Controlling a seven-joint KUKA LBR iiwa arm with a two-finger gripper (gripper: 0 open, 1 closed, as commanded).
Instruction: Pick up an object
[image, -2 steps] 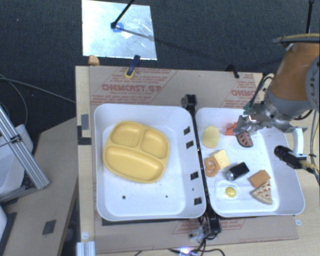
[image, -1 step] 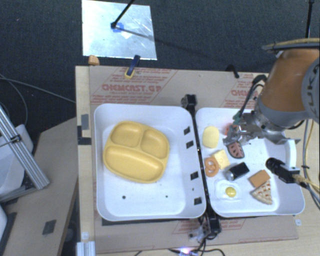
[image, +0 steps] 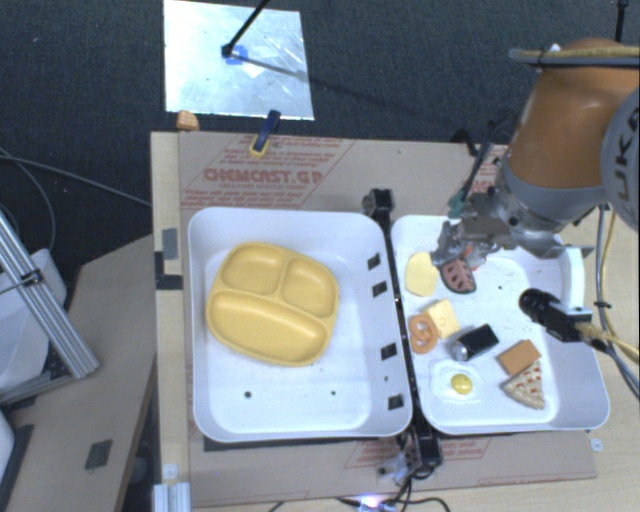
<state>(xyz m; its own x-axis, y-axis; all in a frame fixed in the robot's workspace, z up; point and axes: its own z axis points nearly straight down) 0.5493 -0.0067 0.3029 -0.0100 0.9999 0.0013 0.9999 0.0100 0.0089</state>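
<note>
End effector (image: 462, 250) sits low in the right white plastic bin (image: 585, 400), over the reddish-brown oval toy slice (image: 460, 275); can't tell its grip state. Slice lies flat just right of the pale yellow chip-shaped piece (image: 421, 273), long axis tilted, running upper-left to lower-right. Below the yellow piece: pretzel (image: 422, 334), black-and-silver cylinder (image: 473, 343), fried egg (image: 460, 382), pizza wedge (image: 527, 386). Left white bin (image: 215, 400) holds a yellow divided tray (image: 272, 302).
</note>
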